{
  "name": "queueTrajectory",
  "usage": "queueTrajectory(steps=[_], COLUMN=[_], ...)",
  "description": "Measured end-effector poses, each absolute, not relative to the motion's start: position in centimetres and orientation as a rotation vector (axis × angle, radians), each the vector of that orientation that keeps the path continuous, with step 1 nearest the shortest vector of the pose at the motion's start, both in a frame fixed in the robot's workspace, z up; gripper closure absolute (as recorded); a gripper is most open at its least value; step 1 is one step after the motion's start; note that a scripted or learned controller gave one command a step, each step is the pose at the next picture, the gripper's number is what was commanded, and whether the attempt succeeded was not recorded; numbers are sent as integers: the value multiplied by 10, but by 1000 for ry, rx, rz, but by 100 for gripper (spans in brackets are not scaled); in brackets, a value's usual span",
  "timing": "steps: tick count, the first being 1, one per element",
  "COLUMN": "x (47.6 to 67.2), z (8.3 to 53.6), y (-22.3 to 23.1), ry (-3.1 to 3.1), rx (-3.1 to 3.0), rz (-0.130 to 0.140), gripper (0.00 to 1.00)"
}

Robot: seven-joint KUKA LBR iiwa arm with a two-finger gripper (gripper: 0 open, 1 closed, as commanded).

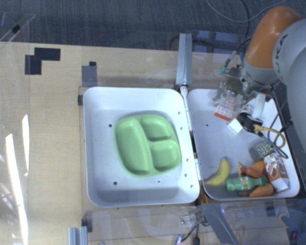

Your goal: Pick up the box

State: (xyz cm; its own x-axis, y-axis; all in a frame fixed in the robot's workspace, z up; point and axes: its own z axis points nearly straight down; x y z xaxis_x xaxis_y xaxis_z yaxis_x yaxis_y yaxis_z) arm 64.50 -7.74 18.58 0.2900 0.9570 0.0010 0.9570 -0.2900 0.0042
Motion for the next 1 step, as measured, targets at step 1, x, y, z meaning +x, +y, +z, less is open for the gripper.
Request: queueTrajectory(steps=[1], x=[655], z=[275], y=[-114], ry=[1598], rx=[2700], rz=[7], gripper=[100])
